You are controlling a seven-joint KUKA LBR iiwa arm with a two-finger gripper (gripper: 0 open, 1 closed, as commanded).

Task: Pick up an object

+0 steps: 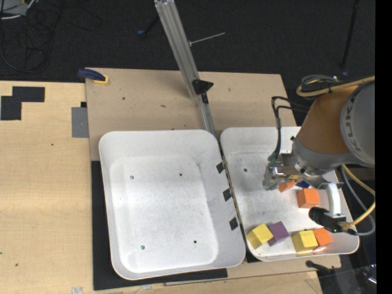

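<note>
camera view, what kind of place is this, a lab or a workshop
Most likely a robotics lab set up for grasping trials. An industrial arm reaches over two white bins on a wooden bench, small coloured blocks lie in the right bin, and loose cables trail across the dark floor behind.

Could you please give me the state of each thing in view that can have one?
claw: low inside the right bin, among blocks.
right bin: holds loose blocks.
orange block: lying loose beside the claw.
yellow block: at the bin's front, touching the purple block.
</note>
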